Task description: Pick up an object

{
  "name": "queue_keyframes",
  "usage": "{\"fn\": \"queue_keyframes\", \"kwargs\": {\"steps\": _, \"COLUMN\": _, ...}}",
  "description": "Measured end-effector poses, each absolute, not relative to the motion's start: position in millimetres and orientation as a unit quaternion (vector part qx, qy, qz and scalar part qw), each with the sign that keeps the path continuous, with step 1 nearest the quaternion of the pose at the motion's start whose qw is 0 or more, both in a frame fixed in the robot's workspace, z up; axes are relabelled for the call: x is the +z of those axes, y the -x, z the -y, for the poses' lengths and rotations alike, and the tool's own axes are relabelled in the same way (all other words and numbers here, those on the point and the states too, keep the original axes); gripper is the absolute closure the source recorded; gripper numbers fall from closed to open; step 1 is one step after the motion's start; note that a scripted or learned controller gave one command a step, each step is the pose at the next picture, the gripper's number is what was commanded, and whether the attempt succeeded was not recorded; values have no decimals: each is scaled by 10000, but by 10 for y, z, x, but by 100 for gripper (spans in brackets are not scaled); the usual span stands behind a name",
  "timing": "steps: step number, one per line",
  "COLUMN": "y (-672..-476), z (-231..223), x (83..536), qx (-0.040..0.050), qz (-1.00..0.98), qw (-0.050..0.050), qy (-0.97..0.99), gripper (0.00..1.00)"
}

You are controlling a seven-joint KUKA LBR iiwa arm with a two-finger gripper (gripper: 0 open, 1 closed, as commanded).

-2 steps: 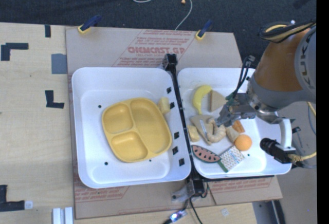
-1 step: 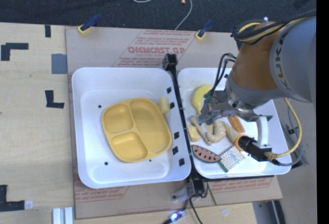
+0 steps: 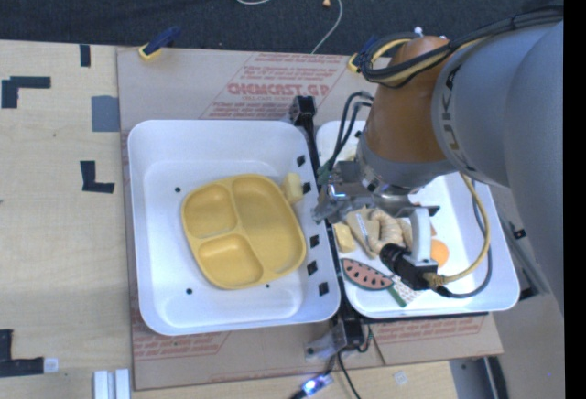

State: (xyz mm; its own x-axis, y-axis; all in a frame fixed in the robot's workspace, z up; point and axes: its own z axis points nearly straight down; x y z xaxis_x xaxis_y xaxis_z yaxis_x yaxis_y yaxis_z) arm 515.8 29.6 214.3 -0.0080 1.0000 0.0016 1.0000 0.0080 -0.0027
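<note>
Watermelon-slice toy in red plastic, one orange ball and one tan lumpy piece are lying in the right of two shallow white bins. One yellow three-compartment plastic tray is sitting in the left white bin. You are seeing the grey arm bending down over the right bin, its gripper hanging just above the tan piece. The wrist is hiding the gripper's state, so you cannot tell it.

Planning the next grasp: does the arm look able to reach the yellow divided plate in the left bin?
Probably yes. The yellow divided plate lies flat and uncovered in the left bin, and the arm hangs over the neighbouring right bin.
</note>
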Motion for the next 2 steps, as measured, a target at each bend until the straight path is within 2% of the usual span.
{"fn": "queue_keyframes", "kwargs": {"steps": 1, "y": -5061, "z": -847, "x": 2319, "qx": 0, "qz": 7100, "qw": 15, "qy": 7042, "gripper": 100}}
{"fn": "queue_keyframes", "kwargs": {"steps": 2, "y": -5086, "z": -848, "x": 2324, "qx": 9, "qz": 7079, "qw": 11, "qy": 7063, "gripper": 100}}
